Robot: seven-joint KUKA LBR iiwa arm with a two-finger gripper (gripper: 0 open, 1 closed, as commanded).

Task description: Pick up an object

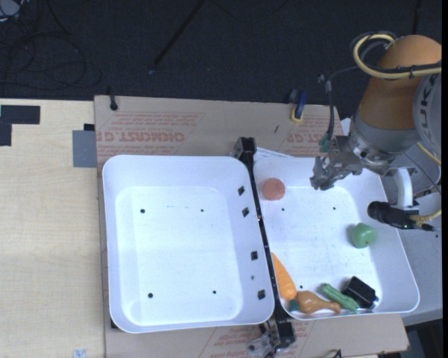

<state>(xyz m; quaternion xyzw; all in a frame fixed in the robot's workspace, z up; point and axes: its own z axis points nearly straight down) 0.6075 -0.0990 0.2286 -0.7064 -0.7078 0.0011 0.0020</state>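
Desk point(37, 222) is showing pale wood at the far left, with a brown cardboard sheet point(171, 125) lying under both bins.

Left bin point(112, 200) is sitting on the cardboard, white, shallow, its floor showing just a few small dark holes.

A black clip strip point(255, 222) is running down the seam where the two bins are meeting.

Right bin point(402, 274) is carrying all the loose items. A pink ball point(273, 189) is resting near the bin's upper left corner, just beside the seam. An orange carrot point(283, 276) is lying along the lower left wall, tilted. Below it, a tan pear-shaped piece point(314, 302) is lying against the front wall, touching a green stick-like piece point(338, 296) that is angling rightward. A black block point(361, 291) is sitting just beside that green piece, near the front right corner. A green round object point(363, 235) is resting alone near the right wall, well apart from the front cluster.

Gripper point(326, 177) is hanging over the upper part of the right bin, to the right of the pink ball and apart from it. The fingers are pointing down with nothing visible between them; how far apart they are standing, cannot tell at this angle. The grey arm point(391, 125) with its orange band is reaching in from the right.
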